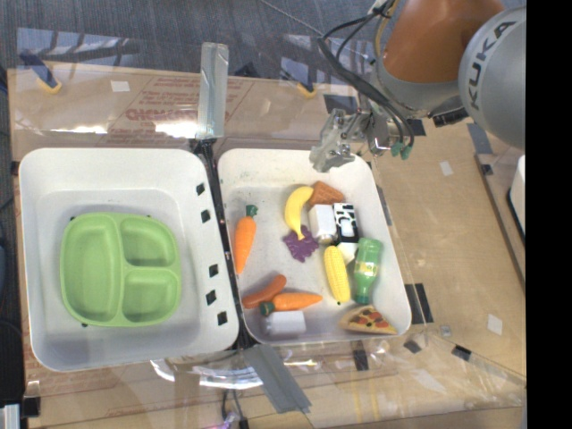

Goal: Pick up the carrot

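As seen from above, cannot tell the spread of the fingers (332,150), poised over the right bin's (268,154) far rim. Find the carrot (244,241) nearer and left of them: orange, tapered, green-stubbed. Treat as probably light, stiff, slick plastic; pinch across the thick middle.

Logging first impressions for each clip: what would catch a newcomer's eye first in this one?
The arm's big orange band at top right draws the eye first, with the gripper hanging over the far rim of the right bin. Next comes that bin's bright toy food: a carrot by its left wall, a banana, corn. In the left bin lies a green divided plate.
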You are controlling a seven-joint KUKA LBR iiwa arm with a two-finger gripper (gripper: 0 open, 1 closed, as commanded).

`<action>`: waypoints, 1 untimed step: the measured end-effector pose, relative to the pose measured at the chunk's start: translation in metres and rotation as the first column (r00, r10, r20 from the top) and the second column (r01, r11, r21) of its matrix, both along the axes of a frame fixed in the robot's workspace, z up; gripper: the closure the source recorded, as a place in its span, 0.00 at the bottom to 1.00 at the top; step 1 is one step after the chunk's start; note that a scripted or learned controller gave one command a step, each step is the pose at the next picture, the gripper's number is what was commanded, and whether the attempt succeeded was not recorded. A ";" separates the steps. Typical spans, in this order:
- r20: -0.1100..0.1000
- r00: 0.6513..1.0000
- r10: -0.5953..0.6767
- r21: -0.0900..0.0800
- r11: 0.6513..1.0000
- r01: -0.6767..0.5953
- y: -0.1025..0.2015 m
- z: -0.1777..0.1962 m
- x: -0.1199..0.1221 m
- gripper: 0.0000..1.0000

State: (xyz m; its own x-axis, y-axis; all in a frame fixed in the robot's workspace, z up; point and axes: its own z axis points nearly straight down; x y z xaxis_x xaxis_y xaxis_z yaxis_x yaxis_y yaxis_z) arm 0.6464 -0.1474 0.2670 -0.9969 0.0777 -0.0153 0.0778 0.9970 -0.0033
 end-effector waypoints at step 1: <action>-0.010 0.998 -0.070 0.004 0.998 0.070 0.026 0.020 0.009 1.00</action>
